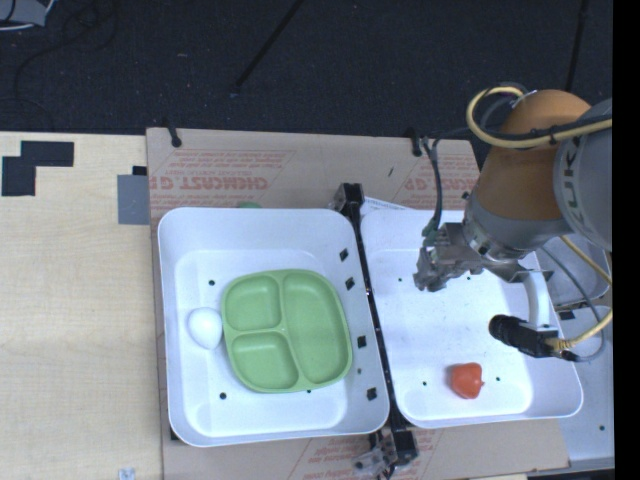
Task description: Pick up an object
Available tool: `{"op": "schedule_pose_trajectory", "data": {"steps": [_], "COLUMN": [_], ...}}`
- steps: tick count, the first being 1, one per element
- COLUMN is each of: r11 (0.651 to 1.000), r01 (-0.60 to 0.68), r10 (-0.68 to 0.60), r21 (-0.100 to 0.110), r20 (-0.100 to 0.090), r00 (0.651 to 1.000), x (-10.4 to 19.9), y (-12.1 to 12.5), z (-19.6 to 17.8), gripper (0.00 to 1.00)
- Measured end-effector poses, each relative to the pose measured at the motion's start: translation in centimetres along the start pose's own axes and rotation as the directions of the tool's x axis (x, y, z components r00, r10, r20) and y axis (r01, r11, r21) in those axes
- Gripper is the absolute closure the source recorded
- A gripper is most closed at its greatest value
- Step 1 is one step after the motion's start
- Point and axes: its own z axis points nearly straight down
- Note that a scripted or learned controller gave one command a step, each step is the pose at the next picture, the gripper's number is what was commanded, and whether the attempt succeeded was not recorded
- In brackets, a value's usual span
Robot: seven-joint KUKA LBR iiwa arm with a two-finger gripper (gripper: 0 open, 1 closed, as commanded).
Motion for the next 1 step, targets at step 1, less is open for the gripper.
{"op": "schedule_pose_trajectory", "data": {"steps": [1], "r11": [1.000], "r01": [0.000], "r10": [0.000], "r21": [0.000], "r20": [0.000], "r00": [1.000], "x": [4.63], "y": [0.01], "z": [0.50], "gripper": [1.00]}}
